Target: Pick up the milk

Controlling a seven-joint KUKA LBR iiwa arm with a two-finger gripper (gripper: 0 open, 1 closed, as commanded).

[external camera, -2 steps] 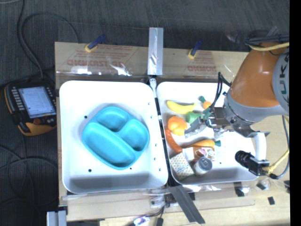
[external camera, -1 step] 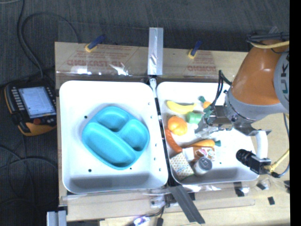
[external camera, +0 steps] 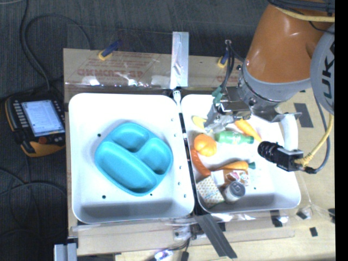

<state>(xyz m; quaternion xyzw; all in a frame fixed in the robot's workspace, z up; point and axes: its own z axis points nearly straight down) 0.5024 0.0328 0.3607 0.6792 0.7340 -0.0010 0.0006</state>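
The single overhead view looks down at a slant on two white bins set side by side. The left bin (external camera: 81, 200) holds a blue divided plate (external camera: 134, 156) with three compartments, lying near the middle of that bin and tilted diagonally.

The right bin (external camera: 283, 194) is the landmark for everything else. The arm (external camera: 285, 42), grey with a broad orange band, comes in from the right and hangs over the bin's far half. Its gripper (external camera: 222, 116) sits low over the far left part of the bin, just above a green bottle (external camera: 234, 138) that lies on its side. Whether the tool is open, closed or gripping anything cannot be told from this picture; the wrist hardware hides it.

Just beside the green bottle, toward the bin's left wall, rests an orange fruit (external camera: 204, 144). A small yellow piece (external camera: 198, 122) shows at the bin's far left, partly under the gripper. An orange carrot-like piece (external camera: 246, 127) lies just behind the green bottle, toward the bin's middle.

The milk (external camera: 236, 179), a small carton with a red and orange printed face, lies in the near half of the bin, well apart from the gripper. A grey round-topped item (external camera: 237, 190) touches it on the near side, and a patterned waffle-like piece (external camera: 209, 190) lies just beside it toward the bin's left wall. A black cylindrical fitting (external camera: 278, 154) on the arm's cabling hangs over the bin's right half.
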